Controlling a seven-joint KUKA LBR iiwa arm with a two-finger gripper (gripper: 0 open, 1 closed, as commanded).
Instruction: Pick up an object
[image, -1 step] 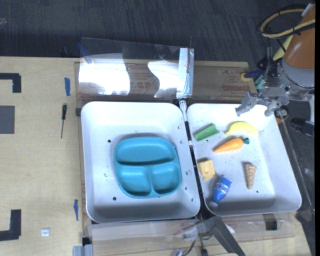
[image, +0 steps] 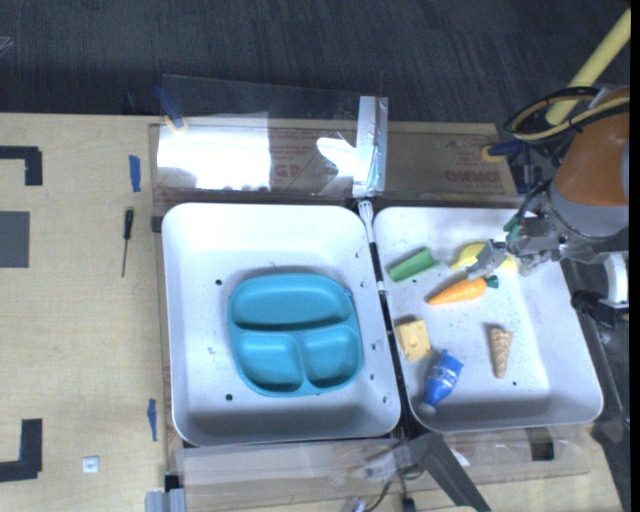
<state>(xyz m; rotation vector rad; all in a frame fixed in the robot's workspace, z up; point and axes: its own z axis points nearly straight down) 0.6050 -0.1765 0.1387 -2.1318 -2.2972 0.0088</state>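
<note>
Reaching: looks like the approach step of a pick, with the grey arm's two-finger gripper (image: 497, 258) low over the right shallow white bin (image: 570, 395), nothing lifted yet as far as I can judge.
Jaws: honestly can't tell if they're spread or pressed together, the tips blur into the stuff under them.
Likely target: small yellow toy piece (image: 468, 254), right at the jaws and maybe touching, too fuzzy to call.
Runner-up: orange plastic carrot (image: 459, 291), just below the jaws, lying on its side.
Green piece: stubby green plastic vegetable (image: 410, 263), off to the side of the jaws toward the other bin, near but apart.
Further off: yellow cheese-like block (image: 413, 338), blue crumpled-looking toy (image: 441, 378) and tan cone (image: 499, 349), all well below the jaws on the bin floor.
Other bin: left white bin (image: 190, 300) holds a blue divided plastic tray (image: 295, 331), well away from the jaws.
Next move: my guess is it needs to settle on yellow or carrot, since they sit close together, centre over one, then close and lift straight up.
</note>
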